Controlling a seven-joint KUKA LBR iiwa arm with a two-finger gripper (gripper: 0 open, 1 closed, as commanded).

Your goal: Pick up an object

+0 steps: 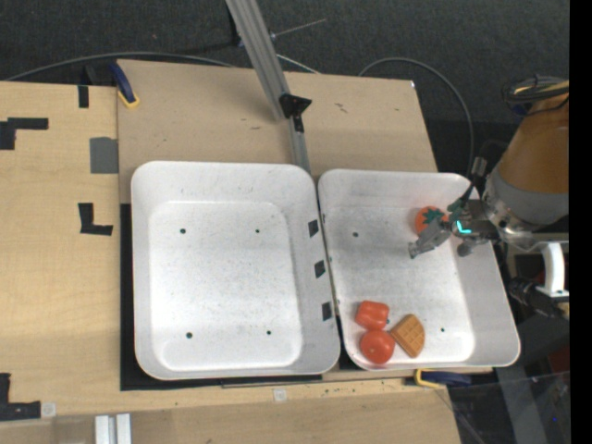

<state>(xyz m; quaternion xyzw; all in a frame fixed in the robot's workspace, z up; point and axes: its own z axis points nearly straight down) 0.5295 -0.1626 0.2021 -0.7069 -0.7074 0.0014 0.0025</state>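
Lying nearest in the right bin (481,340): red pepper (372,314), red tomato (376,346), tan waffle piece (408,335), clustered and touching. Farther back, gripper (428,240) low beside an orange object (427,217); finger state cannot be told. Left bin (148,276) alongside.

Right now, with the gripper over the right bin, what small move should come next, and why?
Probably a short descent onto the small orange object. The gripper sits right beside it near the right bin's far edge, and nothing shows between its fingers, so no grasp is confirmed.
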